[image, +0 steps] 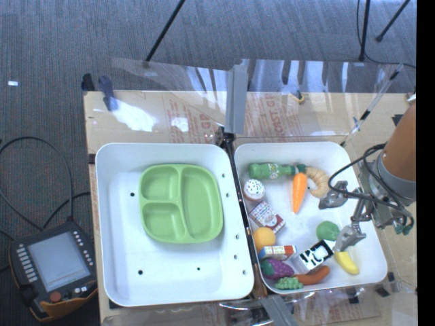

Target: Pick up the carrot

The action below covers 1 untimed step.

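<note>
We see the carrot [299, 191] lying in the upper middle of the right bin [340, 149], thick end toward the top of the frame and tip pointing down. Its green top touches or nearly touches the green bottle [272, 171] that lies crosswise just to its upper left, and a pale curved pastry-like piece [317, 180] sits right against its right side.

The arm enters from the right edge of the frame, and its pincer [342, 216] hangs over the right part of that same bin, to the right of the carrot and a little lower in the frame. We see its two fingers spread wide apart, one reaching toward the upper left and the other toward the lower left, with nothing between them. A green round piece [327, 230] lies in the bin beneath the gap.

Further down the right bin we find a small round white jar [253, 189], a red and white packet [266, 216], an orange fruit [264, 238], a black and white carton [317, 255], a banana [346, 262], a sausage [313, 275] and purple grapes [278, 268].

The left bin [122, 250] holds a green divided plate [181, 203] in its upper half. At the lower left of the frame a teach pendant [52, 269] rests beside the surface [136, 117].
</note>
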{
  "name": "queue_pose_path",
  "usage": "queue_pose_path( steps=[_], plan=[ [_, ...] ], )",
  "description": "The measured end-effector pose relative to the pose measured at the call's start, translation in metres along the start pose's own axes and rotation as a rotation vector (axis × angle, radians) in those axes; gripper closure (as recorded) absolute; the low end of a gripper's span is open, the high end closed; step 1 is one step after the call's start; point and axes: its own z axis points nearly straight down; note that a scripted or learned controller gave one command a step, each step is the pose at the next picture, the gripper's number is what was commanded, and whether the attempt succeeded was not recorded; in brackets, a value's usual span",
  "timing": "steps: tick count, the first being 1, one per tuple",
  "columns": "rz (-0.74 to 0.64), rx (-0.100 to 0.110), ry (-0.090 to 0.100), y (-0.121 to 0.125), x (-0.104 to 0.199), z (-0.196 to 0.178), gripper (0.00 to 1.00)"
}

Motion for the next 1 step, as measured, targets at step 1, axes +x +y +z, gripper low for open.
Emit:
queue_pose_path(
  steps=[1],
  plan=[
    [-0.221, 0.003, -0.011, 0.0028, -0.0456, 0.1192, 0.0]
  ],
)
